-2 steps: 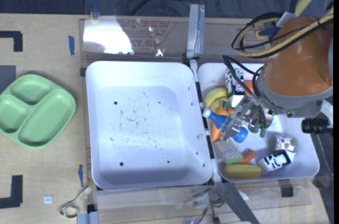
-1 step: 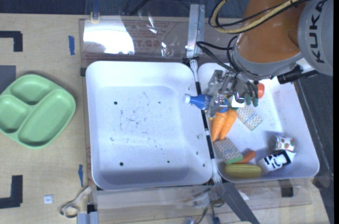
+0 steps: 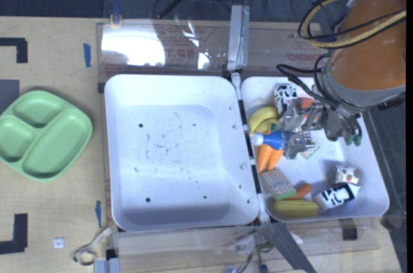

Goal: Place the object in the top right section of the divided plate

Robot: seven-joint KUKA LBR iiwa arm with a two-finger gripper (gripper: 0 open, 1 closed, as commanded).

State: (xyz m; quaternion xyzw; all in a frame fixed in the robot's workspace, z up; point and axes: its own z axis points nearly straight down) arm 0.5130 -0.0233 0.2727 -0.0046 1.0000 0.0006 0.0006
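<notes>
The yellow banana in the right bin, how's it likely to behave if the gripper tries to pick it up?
The banana is curved and looks smooth, so it may slip or swivel between fingers. It looks like a toy, so probably light. It lies crowded against the bin's left wall beside other toys, so the gripper may nudge neighbours.

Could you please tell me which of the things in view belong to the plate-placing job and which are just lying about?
Belonging to the job:
- green divided plate, on the bench left of the bins
- pincer, over the toys in the right bin
- those toys, one of which is to be moved: banana, carrot, corn cob

Just lying about:
- left bin
- blue tape on the bench
</notes>
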